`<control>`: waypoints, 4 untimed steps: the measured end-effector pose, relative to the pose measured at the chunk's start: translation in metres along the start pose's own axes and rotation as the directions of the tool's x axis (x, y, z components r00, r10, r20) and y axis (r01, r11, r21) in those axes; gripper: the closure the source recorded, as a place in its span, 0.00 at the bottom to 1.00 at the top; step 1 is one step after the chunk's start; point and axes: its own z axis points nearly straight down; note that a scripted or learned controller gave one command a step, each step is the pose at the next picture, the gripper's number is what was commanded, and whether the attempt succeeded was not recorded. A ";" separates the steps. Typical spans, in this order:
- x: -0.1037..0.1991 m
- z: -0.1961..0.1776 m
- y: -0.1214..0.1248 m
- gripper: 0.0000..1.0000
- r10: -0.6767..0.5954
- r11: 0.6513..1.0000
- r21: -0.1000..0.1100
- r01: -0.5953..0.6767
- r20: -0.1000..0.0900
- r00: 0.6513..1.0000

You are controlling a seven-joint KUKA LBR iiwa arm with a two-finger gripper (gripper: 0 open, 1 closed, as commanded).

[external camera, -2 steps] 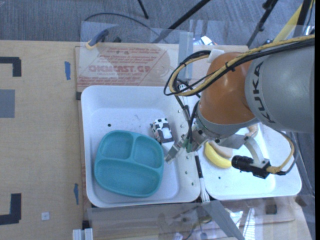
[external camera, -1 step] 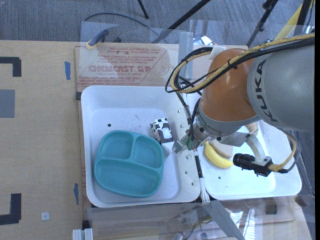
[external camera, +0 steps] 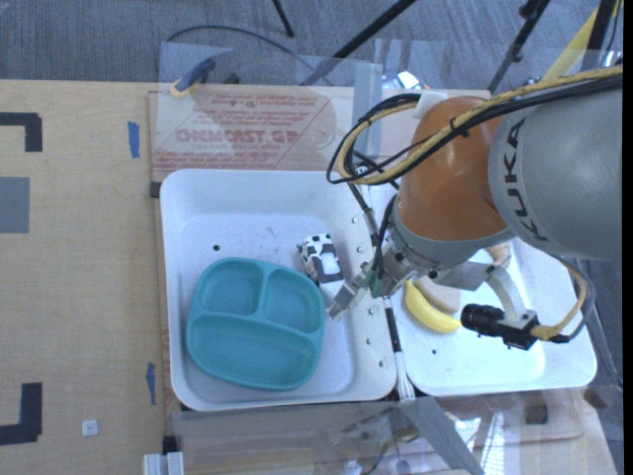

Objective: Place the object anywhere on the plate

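A teal plate (external camera: pixel 255 325) with three compartments lies in the left bin (external camera: pixel 198 206), toward its front. A small black-and-white patterned object (external camera: pixel 318 256) sits just beyond the plate's far right rim, on or just above the bin floor. My gripper (external camera: pixel 339 293) reaches in from the right over the divider between the bins. Its tip is right beside that object and at the plate's right edge. The orange wrist band (external camera: pixel 450 181) and the grey arm hide most of the gripper body, so I cannot tell whether the object is held.
A yellow banana (external camera: pixel 429 310) lies in the right bin (external camera: pixel 495 364), partly under the arm. A pale object (external camera: pixel 465 280) peeks out behind it. Cables loop over the wrist. A clear sheet with red print (external camera: pixel 237 137) lies behind the left bin.
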 end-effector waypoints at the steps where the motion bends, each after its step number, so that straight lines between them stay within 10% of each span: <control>1: -0.001 -0.008 0.001 1.00 0.003 1.000 -0.001 -0.003 0.000 1.000; 2: -0.001 -0.008 0.001 0.00 0.003 1.000 -0.001 -0.003 0.000 1.000; 3: -0.003 -0.017 0.002 1.00 0.005 1.000 -0.001 -0.005 0.000 1.000; 4: -0.003 -0.017 0.002 0.00 0.005 1.000 -0.001 -0.005 0.000 1.000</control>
